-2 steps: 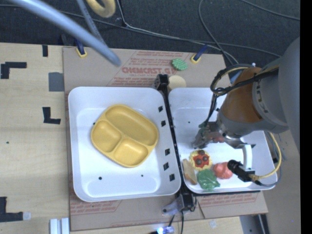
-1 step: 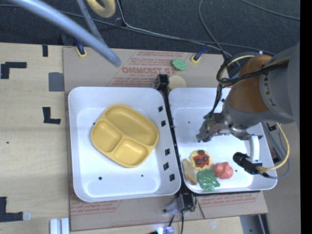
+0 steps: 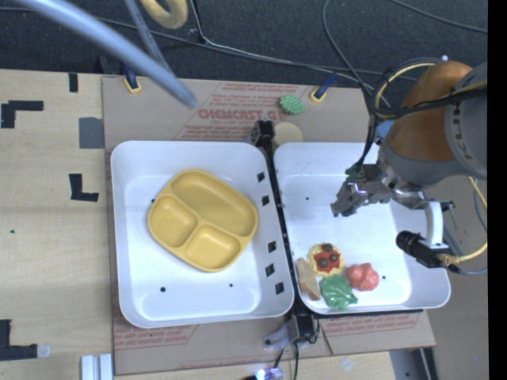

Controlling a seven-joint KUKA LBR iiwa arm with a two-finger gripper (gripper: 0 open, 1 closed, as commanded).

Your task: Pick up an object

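The arm (image 3: 432,133) is reaching in from 3 o'clock, and its gripper (image 3: 348,200) is hanging over the bare upper floor of the right bin (image 3: 317,165). Nothing is showing between its tips, and whether it is spread or closed cannot be told. The toys are lying at the bin's 6 o'clock: a pizza (image 3: 325,257), a red piece (image 3: 363,276), a green piece (image 3: 338,292) and a tan piece (image 3: 307,278). The left bin (image 3: 127,212) is holding a yellow tray (image 3: 203,219). Judged as the approach step: next, travelling toward 6 o'clock and descending onto one toy.
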